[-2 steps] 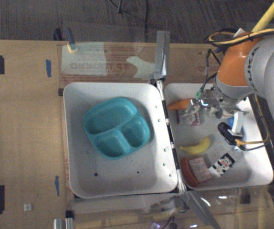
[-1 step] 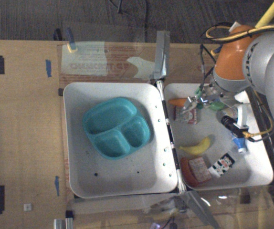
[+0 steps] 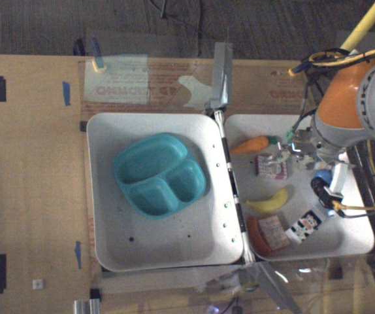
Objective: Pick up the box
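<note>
A small white and pink box (image 3: 271, 168) lies in the right bin (image 3: 360, 237), near its left half, just below an orange carrot (image 3: 249, 145). My gripper (image 3: 284, 150) hangs at the box's upper right corner, very close to it or touching it; the wrist hides the contact. The grey arm with its orange band (image 3: 344, 103) reaches in from the right above the bin's far right corner.
Also in the right bin are a yellow banana (image 3: 269, 200), a brown-red packet (image 3: 270, 233) and a black-and-white carton (image 3: 304, 226). A blue item (image 3: 322, 178) sits under the wrist. The left bin (image 3: 102, 227) holds a teal divided plate (image 3: 160, 174).
</note>
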Robot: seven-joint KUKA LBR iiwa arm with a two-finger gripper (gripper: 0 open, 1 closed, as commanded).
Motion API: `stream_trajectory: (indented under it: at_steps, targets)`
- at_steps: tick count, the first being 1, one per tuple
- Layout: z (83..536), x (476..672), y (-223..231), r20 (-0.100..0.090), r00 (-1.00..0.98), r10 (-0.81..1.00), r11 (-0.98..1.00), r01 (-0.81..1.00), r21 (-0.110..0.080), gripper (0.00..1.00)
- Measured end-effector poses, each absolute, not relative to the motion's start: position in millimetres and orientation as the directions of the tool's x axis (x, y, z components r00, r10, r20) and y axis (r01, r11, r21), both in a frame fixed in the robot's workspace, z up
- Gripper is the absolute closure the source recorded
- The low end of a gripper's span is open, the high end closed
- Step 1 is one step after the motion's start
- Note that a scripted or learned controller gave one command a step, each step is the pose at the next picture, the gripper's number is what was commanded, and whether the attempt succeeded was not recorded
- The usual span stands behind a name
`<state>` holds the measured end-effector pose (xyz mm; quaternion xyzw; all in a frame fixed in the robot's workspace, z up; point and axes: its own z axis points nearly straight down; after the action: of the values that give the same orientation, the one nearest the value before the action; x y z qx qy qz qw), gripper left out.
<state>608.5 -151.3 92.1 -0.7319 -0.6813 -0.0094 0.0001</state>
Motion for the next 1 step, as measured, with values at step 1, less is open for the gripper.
stream_trajectory:
  at_steps: [1]
  targets:
    - [102.2, 610.8, -156.1, 0.004, 0.074, 0.997, -0.074, 0.997, 0.023, 1.0]
